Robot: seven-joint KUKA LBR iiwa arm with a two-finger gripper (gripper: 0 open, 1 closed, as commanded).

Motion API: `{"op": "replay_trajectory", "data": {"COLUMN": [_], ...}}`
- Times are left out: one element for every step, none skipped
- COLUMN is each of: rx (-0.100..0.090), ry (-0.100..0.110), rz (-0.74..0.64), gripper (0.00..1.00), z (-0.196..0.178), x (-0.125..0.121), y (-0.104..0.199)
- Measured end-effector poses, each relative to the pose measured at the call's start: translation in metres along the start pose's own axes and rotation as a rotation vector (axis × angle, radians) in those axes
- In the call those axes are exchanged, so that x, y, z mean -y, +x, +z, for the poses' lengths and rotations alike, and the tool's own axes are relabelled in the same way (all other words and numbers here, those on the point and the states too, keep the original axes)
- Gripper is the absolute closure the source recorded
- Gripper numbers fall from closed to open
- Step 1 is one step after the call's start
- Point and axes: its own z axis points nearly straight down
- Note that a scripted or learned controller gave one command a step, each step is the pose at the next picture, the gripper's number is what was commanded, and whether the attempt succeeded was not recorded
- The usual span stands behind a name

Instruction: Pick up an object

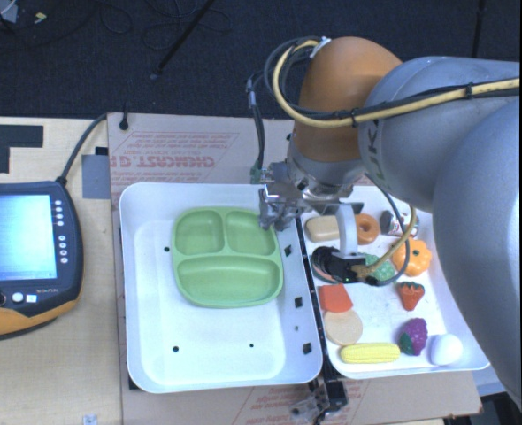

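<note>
gripper (283,209) over the divider between the bins, beside the green tray's upper right corner; finger state unreadable, nothing seen held. left bin (146,326) holds a green three-compartment tray (227,259). right bin (473,357) holds small toy foods: tan bread piece (322,228), donut (366,228), orange (415,257), strawberry (410,295), corn (370,353), grapes (412,336), white egg (445,349).

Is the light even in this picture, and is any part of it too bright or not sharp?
Camera view: the light is soft and even; the white egg and the pendant screen look washed out; the arm's grey body, nearest the camera, is slightly blurred; the green tray is sharp.
</note>
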Motion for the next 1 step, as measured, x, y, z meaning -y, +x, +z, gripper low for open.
{"op": "replay_trajectory", "data": {"rx": [0.002], "ry": [0.003], "rz": [0.003], "gripper": [1.0], "z": [0.0149], "x": [-0.0066], "y": [-0.0086]}}
